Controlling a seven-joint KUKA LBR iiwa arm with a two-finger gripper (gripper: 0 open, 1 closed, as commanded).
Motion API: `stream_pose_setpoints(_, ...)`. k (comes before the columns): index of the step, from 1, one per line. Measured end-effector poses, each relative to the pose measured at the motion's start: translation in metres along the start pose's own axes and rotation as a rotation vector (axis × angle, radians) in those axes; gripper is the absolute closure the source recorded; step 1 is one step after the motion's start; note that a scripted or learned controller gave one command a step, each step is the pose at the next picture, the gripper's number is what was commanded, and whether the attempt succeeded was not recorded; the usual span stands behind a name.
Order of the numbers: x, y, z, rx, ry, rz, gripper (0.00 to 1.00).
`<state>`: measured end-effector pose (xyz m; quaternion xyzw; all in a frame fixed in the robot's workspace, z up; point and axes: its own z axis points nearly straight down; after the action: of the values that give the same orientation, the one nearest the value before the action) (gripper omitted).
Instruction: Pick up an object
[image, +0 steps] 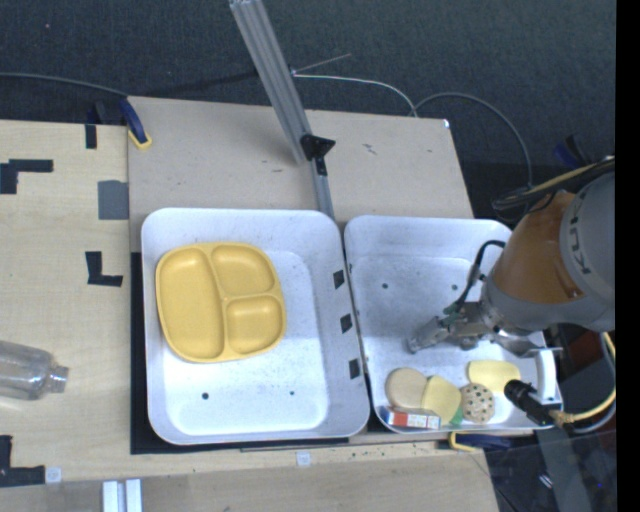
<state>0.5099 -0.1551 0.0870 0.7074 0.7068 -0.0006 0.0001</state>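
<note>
Where the arm (560, 265) reaches in from the right, its grey body and orange band hang over the right bin's (420, 245) far right side. Gripper (425, 340) low, pointing left, tip over bare bin floor just right of the bin's middle. Whether the gripper is open or closed: cannot tell, the tip is a small grey blur. Nothing seen held in it.

Objects crowd the right bin's near edge, along the bottom wall:
- tan round piece (405, 385), leftmost, close to the near wall
- pale yellow piece (442, 395) touching it on the right
- speckled cookie-like disc (480, 403) just beside that
- second pale yellow piece (493, 375) above the disc, close under the wrist
- flat red-and-white item (412, 420) lying against the near rim

Gripper tip sits above and apart from this cluster, not touching any piece.

Open room: upper and left parts of the right bin floor are bare, from the far wall down to the gripper. Bins touch along their shared middle rim.

Left bin (240, 400): yellow divided tray (220, 300) lies flat in the upper left, near the left and far walls; the lower and right floor is bare white.

Outside the bins: a grey metal pole (275, 75) slants down to the far rim between them; a clear bottle (25, 370) lies on the bench at far left, well apart.
</note>
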Motion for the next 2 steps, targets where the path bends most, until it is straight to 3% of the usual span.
stream_pose_setpoints(1, 0.002, 0.0, -0.012, 0.002, 0.003, -0.002, 1.0)
stream_pose_setpoints(2, 0.038, -0.024, -0.004, -0.006, -0.003, 0.0, 1.0)
